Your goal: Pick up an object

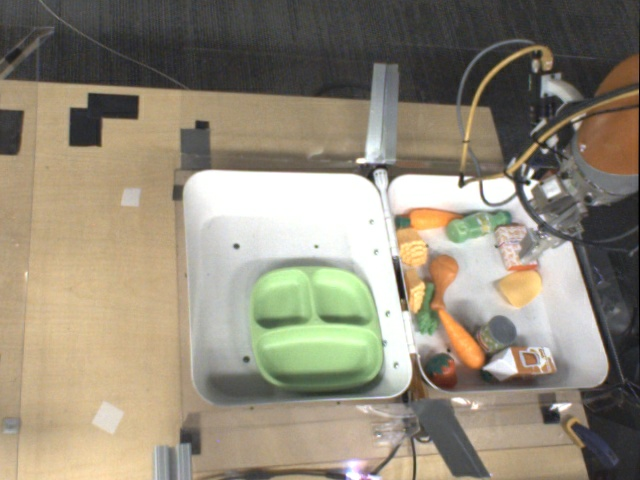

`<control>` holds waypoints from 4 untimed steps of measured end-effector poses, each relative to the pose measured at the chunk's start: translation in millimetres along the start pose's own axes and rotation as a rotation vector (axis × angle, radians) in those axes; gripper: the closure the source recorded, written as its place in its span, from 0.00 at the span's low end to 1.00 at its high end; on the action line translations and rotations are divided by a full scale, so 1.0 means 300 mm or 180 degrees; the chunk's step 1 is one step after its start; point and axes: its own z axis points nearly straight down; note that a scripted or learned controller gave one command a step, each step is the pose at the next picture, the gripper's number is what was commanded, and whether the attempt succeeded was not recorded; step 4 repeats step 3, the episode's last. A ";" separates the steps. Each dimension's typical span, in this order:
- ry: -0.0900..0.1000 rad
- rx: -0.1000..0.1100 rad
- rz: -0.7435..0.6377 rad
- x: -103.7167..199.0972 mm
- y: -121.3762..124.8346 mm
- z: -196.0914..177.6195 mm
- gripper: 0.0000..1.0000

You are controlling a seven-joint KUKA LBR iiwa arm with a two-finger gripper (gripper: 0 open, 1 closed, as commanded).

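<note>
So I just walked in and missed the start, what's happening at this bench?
A grey robot arm reaches in from the right, its gripper low over the right bin, near a small packet. That bin holds toy food: carrots, a green bottle, a can, a carton. The left bin holds a green tray.

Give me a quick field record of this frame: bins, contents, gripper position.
left bin: holds green plastic divided plate
right bin: toy food pile, including green plastic bottle, long orange carrot, yellow wedge piece, small dark can
gripper: over right bin's far right edge, fingers unclear
held item: none visible
</note>
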 end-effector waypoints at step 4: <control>-0.0024 -0.0017 -0.2294 -0.012 0.147 0.141 1.00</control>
